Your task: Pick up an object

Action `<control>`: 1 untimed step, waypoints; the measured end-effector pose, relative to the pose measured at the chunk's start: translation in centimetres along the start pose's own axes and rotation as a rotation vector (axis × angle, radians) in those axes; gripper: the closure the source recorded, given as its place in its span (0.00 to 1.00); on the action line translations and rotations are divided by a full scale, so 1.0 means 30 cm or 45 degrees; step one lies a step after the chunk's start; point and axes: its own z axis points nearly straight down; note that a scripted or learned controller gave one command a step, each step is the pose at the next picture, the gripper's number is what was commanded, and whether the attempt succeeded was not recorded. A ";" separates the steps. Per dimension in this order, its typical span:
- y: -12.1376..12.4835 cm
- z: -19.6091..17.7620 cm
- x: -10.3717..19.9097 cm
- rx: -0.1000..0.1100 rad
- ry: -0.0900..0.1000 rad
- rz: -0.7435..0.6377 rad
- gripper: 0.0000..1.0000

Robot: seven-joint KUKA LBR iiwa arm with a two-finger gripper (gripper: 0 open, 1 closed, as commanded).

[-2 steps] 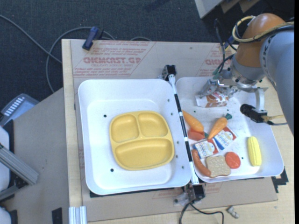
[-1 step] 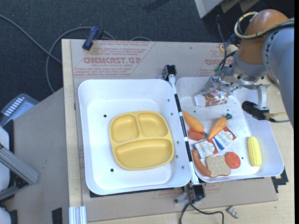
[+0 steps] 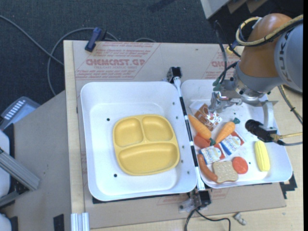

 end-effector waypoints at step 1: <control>-0.001 0.001 -0.001 0.001 0.000 0.001 0.00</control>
